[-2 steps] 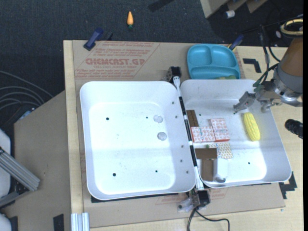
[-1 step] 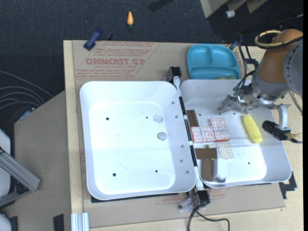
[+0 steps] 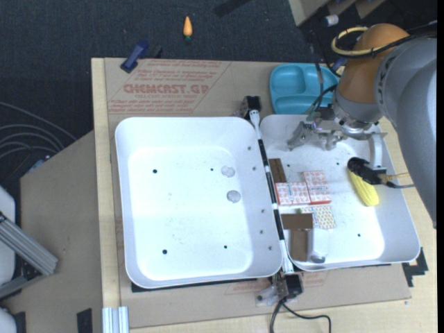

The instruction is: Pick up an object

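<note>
While hovering over the bare upper floor of the right shallow white bin (image 3: 368, 238), the hand (image 3: 313, 136) is probably lining up a descent; whether it is spread or clenched, I cannot tell. Red-and-white patterned flat packets (image 3: 303, 188) are lying near it, with a yellow oblong plastic piece (image 3: 366, 191) and brown cardboard strips (image 3: 298, 222) crowding them.

In the right bin (image 3: 354, 238), a yellow tool (image 3: 365, 189) with a black upper end lies slanted near the right wall. Two red-and-white packets (image 3: 303, 189) lie flat side by side mid-bin. A smaller speckled packet (image 3: 323, 218) lies just below them, beside what may be a brown card (image 3: 297, 222).
</note>
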`<action>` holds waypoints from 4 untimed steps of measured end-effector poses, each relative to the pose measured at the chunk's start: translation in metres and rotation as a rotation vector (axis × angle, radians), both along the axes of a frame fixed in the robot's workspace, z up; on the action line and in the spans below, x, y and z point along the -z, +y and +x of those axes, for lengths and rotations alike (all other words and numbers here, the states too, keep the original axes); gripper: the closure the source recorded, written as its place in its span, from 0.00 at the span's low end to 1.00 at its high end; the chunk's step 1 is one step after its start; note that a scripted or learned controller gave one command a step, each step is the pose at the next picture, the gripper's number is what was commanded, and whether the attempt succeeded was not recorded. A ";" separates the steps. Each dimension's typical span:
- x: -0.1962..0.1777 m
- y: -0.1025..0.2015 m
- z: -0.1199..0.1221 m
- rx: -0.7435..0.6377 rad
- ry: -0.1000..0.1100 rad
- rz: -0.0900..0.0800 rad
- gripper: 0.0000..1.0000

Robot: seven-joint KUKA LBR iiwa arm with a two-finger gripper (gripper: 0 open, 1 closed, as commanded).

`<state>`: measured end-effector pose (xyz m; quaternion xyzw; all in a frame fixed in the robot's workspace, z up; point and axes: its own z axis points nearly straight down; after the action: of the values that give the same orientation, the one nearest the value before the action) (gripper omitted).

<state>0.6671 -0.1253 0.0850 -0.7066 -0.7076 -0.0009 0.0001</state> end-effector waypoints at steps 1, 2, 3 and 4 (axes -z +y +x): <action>0.000 0.027 -0.025 0.000 0.003 0.000 0.00; -0.010 0.027 -0.025 0.000 0.003 0.000 1.00; -0.010 0.027 -0.025 0.001 0.003 0.000 0.00; 0.000 0.033 0.000 0.000 0.001 -0.001 0.00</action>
<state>0.6666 -0.0920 0.0848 -0.7067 -0.7075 -0.0002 0.0000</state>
